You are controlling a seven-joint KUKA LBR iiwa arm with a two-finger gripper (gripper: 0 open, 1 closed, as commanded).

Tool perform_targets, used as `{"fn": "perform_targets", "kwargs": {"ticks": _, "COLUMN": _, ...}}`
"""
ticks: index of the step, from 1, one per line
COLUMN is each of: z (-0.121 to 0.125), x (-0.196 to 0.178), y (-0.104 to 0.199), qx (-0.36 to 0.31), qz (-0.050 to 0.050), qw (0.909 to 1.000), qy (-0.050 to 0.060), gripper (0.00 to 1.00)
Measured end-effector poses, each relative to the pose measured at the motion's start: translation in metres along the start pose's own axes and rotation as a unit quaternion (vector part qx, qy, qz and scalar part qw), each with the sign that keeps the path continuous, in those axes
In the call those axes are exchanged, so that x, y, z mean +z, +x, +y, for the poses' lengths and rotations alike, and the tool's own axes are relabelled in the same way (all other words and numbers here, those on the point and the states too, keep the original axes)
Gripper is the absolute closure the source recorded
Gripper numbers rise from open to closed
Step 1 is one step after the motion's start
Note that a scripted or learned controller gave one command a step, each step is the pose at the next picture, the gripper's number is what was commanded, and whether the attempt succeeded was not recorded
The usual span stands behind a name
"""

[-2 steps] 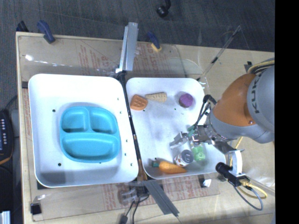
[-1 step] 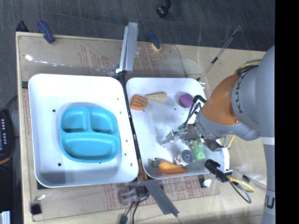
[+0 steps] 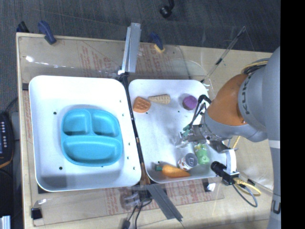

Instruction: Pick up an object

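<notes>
Objects lie scattered in the right bin point(image 3: 143, 87): an orange round piece point(image 3: 141, 105) and a tan cone point(image 3: 159, 99) near its far left corner, a purple ball point(image 3: 189, 101) further right, a carrot point(image 3: 172, 171) along the near wall, a small can point(image 3: 188, 161) and a green item point(image 3: 201, 154) beside it. The end effector point(image 3: 189, 135) hangs low over the bin's right half, just above the can and green item; its opening cannot be told. A blue divided tray point(image 3: 91, 137) sits in the left bin point(image 3: 40, 92).

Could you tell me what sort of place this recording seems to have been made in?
Most likely a robotics lab set up for grasping trials. A grey arm works over two white bins on a bench edged with blue clamps, and the items are toy food, such as a carrot.
</notes>
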State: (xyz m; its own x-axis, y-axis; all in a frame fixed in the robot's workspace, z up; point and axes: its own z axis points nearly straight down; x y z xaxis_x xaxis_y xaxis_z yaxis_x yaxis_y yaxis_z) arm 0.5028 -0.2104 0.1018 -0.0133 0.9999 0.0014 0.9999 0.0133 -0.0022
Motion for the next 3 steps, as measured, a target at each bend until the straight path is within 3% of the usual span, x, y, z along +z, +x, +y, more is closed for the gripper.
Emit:
{"fn": "perform_targets", "kwargs": {"ticks": 1, "z": 0.0, "x": 0.0, "y": 0.0, "qx": 0.0, "qz": 0.0, "qw": 1.0, "qy": 0.0, "gripper": 0.0}}
{"fn": "perform_targets", "kwargs": {"ticks": 3, "z": 0.155, "x": 0.009, "y": -0.001, "qx": 0.002, "qz": -0.001, "qw": 1.0, "qy": -0.001, "gripper": 0.0}}
